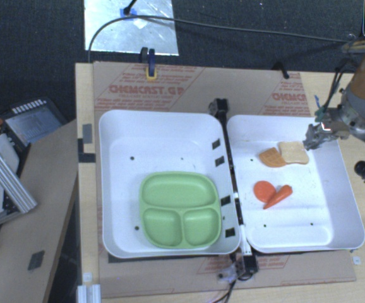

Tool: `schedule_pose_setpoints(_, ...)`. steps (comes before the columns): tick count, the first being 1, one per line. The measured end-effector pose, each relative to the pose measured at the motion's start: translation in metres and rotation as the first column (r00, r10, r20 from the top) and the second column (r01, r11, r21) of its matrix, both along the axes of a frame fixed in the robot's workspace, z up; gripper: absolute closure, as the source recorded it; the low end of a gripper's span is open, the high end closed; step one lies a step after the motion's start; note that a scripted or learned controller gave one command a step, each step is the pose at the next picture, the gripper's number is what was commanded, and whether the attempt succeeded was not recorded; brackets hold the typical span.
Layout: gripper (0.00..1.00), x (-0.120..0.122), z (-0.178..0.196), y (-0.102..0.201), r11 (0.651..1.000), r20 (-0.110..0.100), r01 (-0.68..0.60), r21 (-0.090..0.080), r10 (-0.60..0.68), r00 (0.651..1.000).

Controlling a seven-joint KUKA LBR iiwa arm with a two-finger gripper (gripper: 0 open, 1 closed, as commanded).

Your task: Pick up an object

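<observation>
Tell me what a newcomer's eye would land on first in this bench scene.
First, the pale green three-compartment plastic tray lying in the left shallow white bin. Next, the small food pieces in the right white bin: an orange carrot touching a round red slice, and beyond them a tan bread slice beside a brown round piece. The arm's hand hangs at the bread's far corner.

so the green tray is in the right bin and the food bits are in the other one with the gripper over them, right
Not quite: the camera view shows the green tray in the left bin. The food bits lie in the right bin, with the gripper over its far edge.
</observation>
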State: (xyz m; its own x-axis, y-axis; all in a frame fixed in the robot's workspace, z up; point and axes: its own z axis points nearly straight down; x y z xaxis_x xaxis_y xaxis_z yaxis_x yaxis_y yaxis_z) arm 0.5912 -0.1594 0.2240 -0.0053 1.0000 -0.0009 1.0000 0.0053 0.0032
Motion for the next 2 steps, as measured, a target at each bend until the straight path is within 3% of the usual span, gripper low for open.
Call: schedule_pose_setpoints(2,1.00,-0.022,0.003,0.103,1.000,-0.001,-0.004,0.003,0.004,1.000)
